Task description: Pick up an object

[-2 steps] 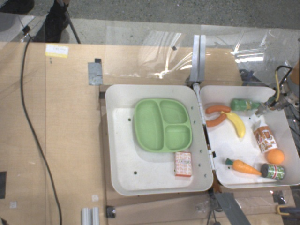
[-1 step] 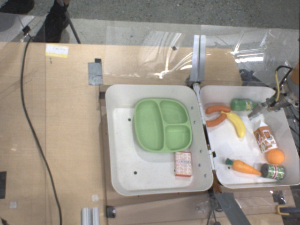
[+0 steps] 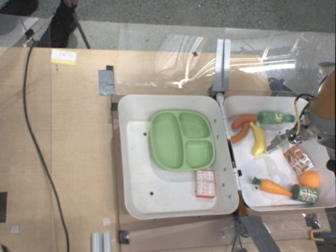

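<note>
Nearest, carrot (image 3: 274, 187), can (image 3: 305, 194), orange (image 3: 310, 179) at the right bin's (image 3: 236, 156) front rim. Farther in, claw (image 3: 278, 142) hovering spread and empty beside banana (image 3: 257, 138). Approach step, seemingly; next, lowering astride banana, then closing. Farthest, sausages (image 3: 241, 128), bottle (image 3: 275, 118).

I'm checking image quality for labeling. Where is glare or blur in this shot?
Camera view: bright glare streaks on the clear plastic sheet behind the bins; the end effector looks slightly blurred; the green divided plate is evenly lit and sharp.
</note>
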`<state>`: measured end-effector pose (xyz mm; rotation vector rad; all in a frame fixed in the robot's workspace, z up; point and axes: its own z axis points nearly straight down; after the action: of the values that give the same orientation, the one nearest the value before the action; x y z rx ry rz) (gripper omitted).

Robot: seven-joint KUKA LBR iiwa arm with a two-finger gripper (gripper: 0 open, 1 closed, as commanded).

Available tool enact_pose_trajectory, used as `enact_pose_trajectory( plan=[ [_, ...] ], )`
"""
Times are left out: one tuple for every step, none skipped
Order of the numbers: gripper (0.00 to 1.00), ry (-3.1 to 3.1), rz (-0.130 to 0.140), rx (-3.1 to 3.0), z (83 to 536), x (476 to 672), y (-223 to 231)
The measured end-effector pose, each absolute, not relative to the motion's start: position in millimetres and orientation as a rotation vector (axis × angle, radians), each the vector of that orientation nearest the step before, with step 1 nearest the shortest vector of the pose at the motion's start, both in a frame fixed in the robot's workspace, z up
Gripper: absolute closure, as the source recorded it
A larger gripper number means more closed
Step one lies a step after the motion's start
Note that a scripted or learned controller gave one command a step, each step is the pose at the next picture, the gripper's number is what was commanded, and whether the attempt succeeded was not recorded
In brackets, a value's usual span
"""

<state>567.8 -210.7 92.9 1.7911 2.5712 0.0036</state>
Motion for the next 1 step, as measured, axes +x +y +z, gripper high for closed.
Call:
enact_pose_trajectory(
  plan=[
    [1.00, 2.562, 0.009, 1.791, 106.0, 569.6, -212.7]
  ],
)
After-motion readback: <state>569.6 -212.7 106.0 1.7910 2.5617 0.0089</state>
